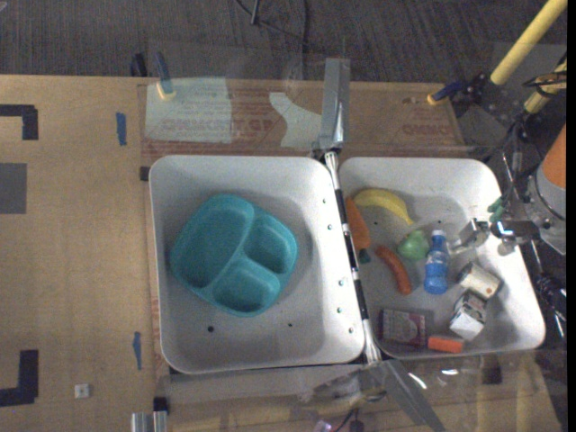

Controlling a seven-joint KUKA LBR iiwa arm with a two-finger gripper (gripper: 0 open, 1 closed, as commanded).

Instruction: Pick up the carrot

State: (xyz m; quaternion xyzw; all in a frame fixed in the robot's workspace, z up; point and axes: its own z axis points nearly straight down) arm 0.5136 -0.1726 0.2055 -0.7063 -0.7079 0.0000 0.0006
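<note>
The carrot (358, 224) is orange with a green end and lies along the left wall of the right bin (517, 277), just below the banana (382, 203). My gripper (488, 236) hangs over the right side of that bin, well to the right of the carrot and beyond the blue bottle (436, 264). Its fingers stand open with nothing between them.
Near the carrot lie a red-orange sausage-like piece (394, 269) and a green fruit (413, 244). A maroon box (404, 326), a small orange item (445, 344) and two cans (474, 297) sit toward the front. The left bin (171, 322) holds a teal divided plate (236, 254).
</note>
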